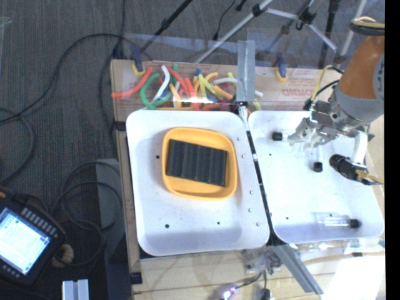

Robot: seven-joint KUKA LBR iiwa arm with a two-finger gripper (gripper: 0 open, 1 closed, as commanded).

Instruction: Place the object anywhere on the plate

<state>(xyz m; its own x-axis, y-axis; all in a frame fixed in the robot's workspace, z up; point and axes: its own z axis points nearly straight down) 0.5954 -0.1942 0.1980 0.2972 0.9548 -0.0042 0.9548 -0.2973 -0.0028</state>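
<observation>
A yellow plate (199, 163) with a dark ribbed centre lies in the left bin (187, 230). In the right bin (294, 199) lie a small black piece (276, 135) near the back left, another small black piece (317, 165) further right, and a clear tube with a black cap (336, 220) near the front. My gripper (309, 137) hangs over the back of the right bin, between the two black pieces. It is open, and I see nothing between its fingers.
A bundle of coloured flexible tubes (181, 86) lies behind the left bin. A grey upright post (247, 67) stands at the back where the bins meet. A black cylinder (345, 165) juts from the arm's wrist over the right bin.
</observation>
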